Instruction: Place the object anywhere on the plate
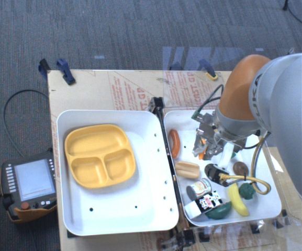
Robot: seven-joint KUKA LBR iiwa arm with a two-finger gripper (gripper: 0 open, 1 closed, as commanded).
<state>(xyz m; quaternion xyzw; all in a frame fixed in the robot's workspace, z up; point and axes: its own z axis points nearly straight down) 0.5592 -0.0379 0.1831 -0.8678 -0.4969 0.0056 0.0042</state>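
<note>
Grey carpet surrounds a bench holding two shallow white bins. A yellow divided plate [99, 155] lies in the left bin [114, 213]. Over the right bin [272, 200], the gripper [207, 146] hangs above toy foods: a hot dog [175, 142], bread roll [187, 168], and banana [237, 200]. Whether its claw is open or closed cannot be told.

A: Illumination status?
B: Bright, even overhead light. Soft shadows only. The white bins [114, 213] run close to overexposure.
A: Image quality?
B: Moderate resolution, slight softness overall. A faint pale glare patch sits over the far desk [135, 90].
</note>
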